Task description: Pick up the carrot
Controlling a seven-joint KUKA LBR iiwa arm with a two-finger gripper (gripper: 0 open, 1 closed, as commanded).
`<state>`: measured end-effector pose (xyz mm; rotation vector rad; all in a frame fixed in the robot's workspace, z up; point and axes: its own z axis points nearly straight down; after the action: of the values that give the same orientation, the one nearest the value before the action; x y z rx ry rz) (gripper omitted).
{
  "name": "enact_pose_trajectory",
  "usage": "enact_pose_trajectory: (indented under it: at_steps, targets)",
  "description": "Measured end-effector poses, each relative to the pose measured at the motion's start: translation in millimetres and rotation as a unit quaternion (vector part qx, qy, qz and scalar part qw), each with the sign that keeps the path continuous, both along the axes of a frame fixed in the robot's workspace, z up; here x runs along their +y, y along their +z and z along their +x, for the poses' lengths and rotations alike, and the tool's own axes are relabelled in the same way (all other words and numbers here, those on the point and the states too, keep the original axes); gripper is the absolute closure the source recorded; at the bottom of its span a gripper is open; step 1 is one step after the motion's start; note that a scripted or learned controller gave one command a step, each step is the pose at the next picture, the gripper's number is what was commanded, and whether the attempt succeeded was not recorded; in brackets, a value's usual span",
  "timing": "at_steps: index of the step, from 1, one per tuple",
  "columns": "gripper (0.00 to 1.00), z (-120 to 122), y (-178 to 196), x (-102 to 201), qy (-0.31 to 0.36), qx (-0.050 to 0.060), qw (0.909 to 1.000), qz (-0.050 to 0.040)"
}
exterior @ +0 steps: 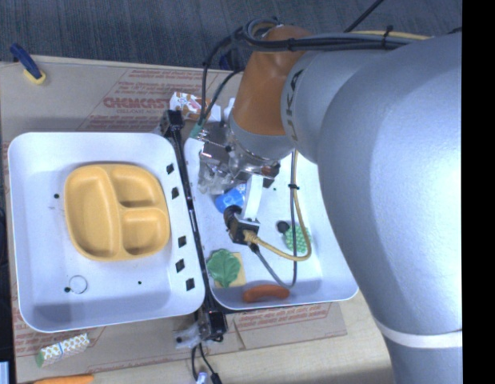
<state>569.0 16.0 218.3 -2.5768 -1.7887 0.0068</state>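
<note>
The carrot [265, 294], a short orange piece, lies flat at the near edge of the right bin [331, 282]. My gripper [217, 174] hangs over the upper left part of that bin, close to the wall shared with the left bin and well above the carrot in the view. A blue object [231, 199] lies just below the gripper and is partly covered by it. The grey arm and its orange band hide the far and right parts of the right bin.
A green leafy piece on a yellow base [224, 267] lies just left of the carrot. A small green dotted thing [298, 237] sits mid-bin. The left bin [27, 214] holds a yellow divided plate [117, 210].
</note>
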Motion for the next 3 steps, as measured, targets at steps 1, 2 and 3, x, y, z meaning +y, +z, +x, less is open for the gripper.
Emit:
enact_pose_trajectory:
  at_steps: [1,2,3]
  targets:
    - [1.00,-34,61,-31,0.149,-0.002,0.9889,-0.0002]
    - [1.00,-90,-15,22,0.133,0.000,0.9911,0.0005]
    - [1.00,-75,57,4,0.238,-0.002,0.9711,0.0002]
